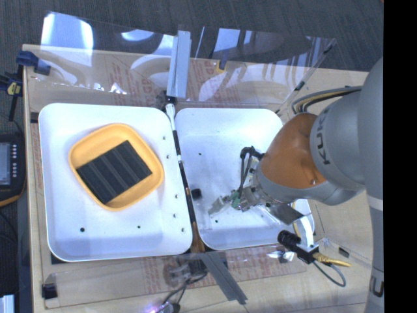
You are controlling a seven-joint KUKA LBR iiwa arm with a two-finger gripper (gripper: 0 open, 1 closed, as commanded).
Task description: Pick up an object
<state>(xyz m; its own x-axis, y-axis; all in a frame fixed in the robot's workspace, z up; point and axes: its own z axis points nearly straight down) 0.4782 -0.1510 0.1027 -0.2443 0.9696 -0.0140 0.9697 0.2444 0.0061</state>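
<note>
Two white bins (pixel 104 240) — wooden bench (pixel 130 276), dark carpet (pixel 195 5)

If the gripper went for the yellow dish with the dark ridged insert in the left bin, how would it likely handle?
The yellow dish looks rigid and lies flat, so it probably won't roll or tip. Its wide, shallow shape suggests the gripper, now over the right bin, could grab only a rim. The dark ridged insert may sit loose and slide out.
</note>
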